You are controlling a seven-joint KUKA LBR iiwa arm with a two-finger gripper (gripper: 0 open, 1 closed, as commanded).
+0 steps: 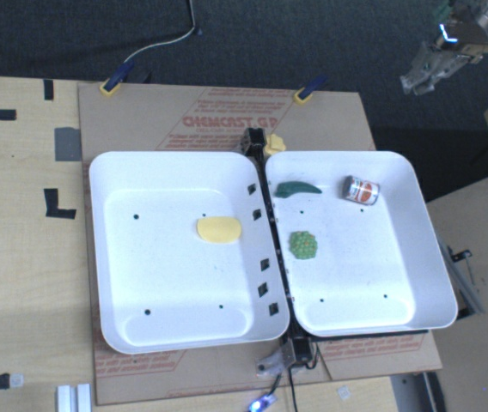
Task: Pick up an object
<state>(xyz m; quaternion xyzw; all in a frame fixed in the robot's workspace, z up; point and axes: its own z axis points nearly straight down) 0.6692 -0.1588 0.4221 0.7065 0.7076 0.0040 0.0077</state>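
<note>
My gripper [440, 58] sits upper right, off the bins; fingers, can't tell. Nearest pick: can [362, 190], down-left of it in right bin [416, 230], lying sideways.

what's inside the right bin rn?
Right white bin holds a dark green curved piece, a small red-and-white can on its side, and a green bumpy ball. Nothing covered.

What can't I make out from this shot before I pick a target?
- Gripper, camera view: blurred and small at the top right; arm cut off by the frame edge, so the finger state is unreadable.
- Small can in the right bin: label too small to read.
- Dark green piece and round green object: too small to identify.
- Yellow object in the left bin: flat or domed, unclear.
</note>
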